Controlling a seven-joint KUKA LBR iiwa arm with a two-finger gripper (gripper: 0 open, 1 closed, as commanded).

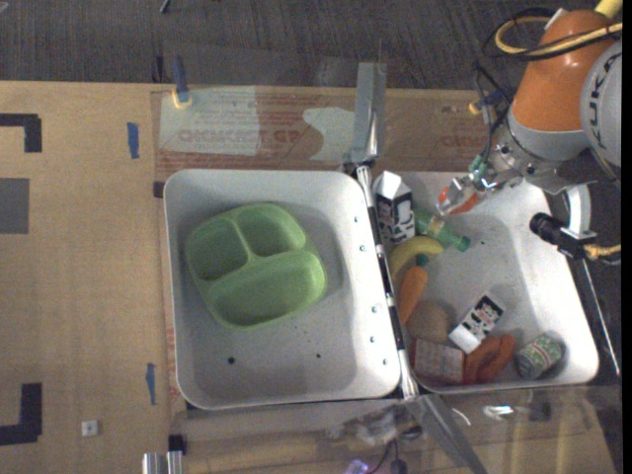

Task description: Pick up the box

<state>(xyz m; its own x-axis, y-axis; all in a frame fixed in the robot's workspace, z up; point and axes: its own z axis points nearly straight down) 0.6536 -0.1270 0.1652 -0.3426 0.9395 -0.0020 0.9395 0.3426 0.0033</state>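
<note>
The claw [472, 188] hangs over the far edge of the right bin [583, 349], low under the orange-banded wrist, and something reddish-orange shows at its tip; whether that is a gripped object or part of the tool I cannot tell, nor can I tell how wide the claw is spread. The likeliest target is the small white box [477, 323] with dark printing, lying flat and slanted near the bin's near side, with a brown potato-like lump [429, 320] just to its left, a reddish packet [440, 360] just beside its lower corner and a red sausage-shaped toy [491, 357] touching or nearly touching its lower end. A milk carton [394, 208] stands upright against the divider at the far left corner and could also count as a box, so the choice should be settled before descending. For the flat box, the arm needs to travel toward the near side of the bin, centre above the box, and turn the wrist so the claw closes across the narrow width, square to the long slanted axis. The long sides look freer than the ends, so the approach should come straight down to avoid nudging the potato or the sausage. The carrot [412, 289], banana [414, 251] and can [539, 355] sit clear of that path. The left bin [188, 354] holds a green divided plate [257, 263] and plays no part.
</note>
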